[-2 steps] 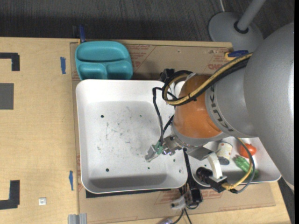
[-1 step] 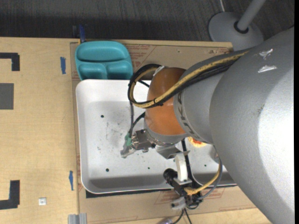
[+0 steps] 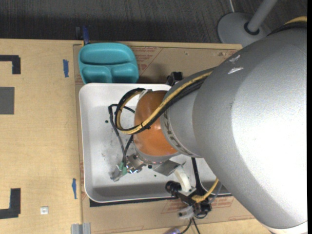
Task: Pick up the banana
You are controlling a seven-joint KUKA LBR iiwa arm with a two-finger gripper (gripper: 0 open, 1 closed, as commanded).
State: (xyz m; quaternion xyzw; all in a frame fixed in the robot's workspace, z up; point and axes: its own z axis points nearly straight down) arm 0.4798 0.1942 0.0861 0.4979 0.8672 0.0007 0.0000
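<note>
Cardboard bench top (image 3: pixel 39 130) bears white bin (image 3: pixel 92 130); grey carpet (image 3: pixel 122 9) beyond.

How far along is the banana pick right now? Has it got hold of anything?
Done: the arm has reached over the white bin, its orange band low above the bin floor. In hand: the end effector sits near the bin's lower left; I can't see a banana or any grasp. Left: confirming a grasp and lifting out.
</note>
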